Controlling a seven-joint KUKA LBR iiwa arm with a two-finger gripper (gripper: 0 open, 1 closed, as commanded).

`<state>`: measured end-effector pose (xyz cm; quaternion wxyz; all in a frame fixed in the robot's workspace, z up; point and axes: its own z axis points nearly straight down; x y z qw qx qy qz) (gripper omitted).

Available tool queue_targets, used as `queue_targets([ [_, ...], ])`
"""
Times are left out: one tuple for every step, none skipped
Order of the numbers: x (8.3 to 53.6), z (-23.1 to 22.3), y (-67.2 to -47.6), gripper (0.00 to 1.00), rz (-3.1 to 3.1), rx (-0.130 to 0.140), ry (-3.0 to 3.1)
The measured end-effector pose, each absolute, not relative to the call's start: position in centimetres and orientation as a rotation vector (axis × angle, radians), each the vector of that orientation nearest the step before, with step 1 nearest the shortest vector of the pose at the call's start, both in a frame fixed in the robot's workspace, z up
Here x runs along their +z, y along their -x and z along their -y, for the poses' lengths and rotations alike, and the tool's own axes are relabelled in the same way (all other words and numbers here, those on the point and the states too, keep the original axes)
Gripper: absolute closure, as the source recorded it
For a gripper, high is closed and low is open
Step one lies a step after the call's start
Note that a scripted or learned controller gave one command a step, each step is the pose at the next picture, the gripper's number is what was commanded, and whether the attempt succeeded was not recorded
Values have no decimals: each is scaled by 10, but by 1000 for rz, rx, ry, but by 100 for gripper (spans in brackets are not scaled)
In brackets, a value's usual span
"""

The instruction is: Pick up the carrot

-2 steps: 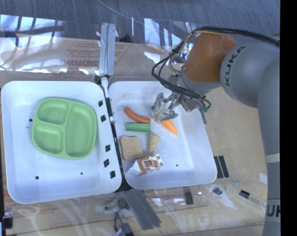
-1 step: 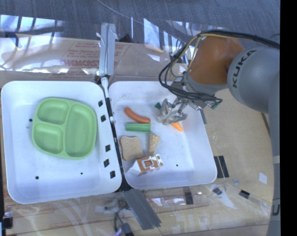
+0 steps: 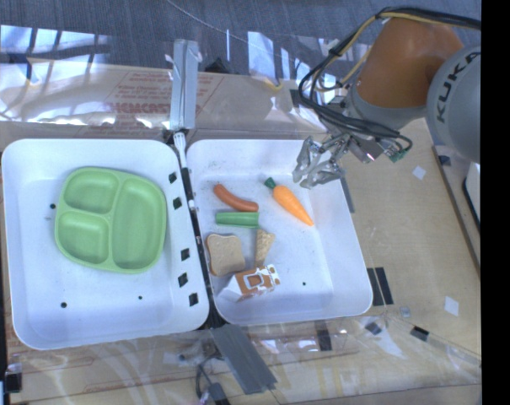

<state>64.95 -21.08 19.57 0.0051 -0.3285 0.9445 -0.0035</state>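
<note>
- Right now my gripper [image 3: 319,169] hangs over the far right part of the right bin [image 3: 343,264], close to its far wall — whether it is released or clenched I cannot tell from this slant, and nothing shows in it.
- The carrot [image 3: 292,203] lies on the bin floor just beside the gripper, on the nearer, leftward side; its green top [image 3: 271,182] almost meets the gripper in this view.
- Its long axis runs on a diagonal — green top toward the far left, orange tip toward the bin's near right edge.
- My judgement: the move is a short shift toward the bin's near edge and down, with the wrist turned so the closing line crosses that diagonal at the thick part.
- The sausage [image 3: 235,197] and green bean [image 3: 237,218] lie farther left, apart from the carrot, so they should not crowd the grasp.
- The left bin [image 3: 18,251] holds a green plate [image 3: 111,218], well apart.
</note>
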Motion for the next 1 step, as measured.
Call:
queue_targets([
  [261,136,-641,100,-2955,-7,1038],
])
